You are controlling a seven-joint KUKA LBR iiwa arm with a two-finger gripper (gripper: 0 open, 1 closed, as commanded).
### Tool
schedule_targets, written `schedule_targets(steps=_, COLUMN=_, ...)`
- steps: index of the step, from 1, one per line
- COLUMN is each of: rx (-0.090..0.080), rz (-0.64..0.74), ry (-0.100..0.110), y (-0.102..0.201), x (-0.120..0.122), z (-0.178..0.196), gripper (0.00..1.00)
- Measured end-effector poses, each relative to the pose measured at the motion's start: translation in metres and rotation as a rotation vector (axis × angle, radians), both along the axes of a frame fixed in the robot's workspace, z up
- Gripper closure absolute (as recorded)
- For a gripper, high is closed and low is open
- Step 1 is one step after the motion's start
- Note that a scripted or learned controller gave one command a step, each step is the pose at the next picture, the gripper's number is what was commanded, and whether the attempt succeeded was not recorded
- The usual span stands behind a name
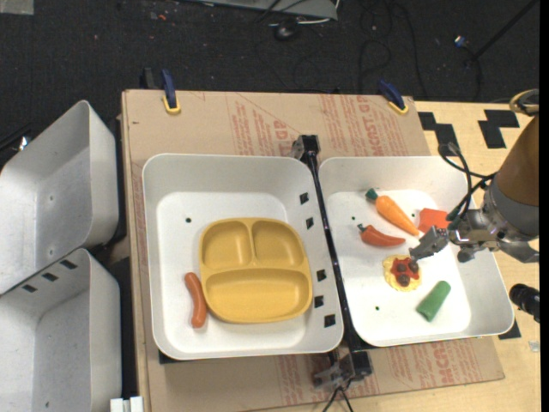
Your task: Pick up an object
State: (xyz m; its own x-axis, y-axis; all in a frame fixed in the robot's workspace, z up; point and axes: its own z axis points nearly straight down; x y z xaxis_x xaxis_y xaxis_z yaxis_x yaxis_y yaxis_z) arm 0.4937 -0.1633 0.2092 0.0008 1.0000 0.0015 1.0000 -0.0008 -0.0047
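The gripper (422, 251) hangs low in the right bin (480, 316), just above the small pizza toy (403, 273), positioned for a grasp. Jaw state: cannot tell. The carrot (396, 214), chili pepper (380, 236) and green block (433, 300) lie nearby, untouched.

Board: brown cardboard (257, 127) under both bins
Clamps: blue-and-yellow (170, 93), (393, 97) on its far edge
Floor: dark, cables (377, 54)
Left: spare white bins (51, 178)
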Motion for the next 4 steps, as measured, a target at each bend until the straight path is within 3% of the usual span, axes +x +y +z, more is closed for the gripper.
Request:
schedule_targets(steps=2, rx=0.001, rz=0.0, ry=0.0, y=0.016, x=0.0, z=-0.102, gripper=0.0)
schedule_targets(steps=3, rx=-0.001, rz=-0.002, ry=-0.004, y=0.015, x=0.001, z=-0.09, gripper=1.0)
schedule_targets(steps=4, rx=-0.004, rz=0.001, ry=-0.011, y=0.007, x=-0.001, z=-0.03, gripper=1.0)
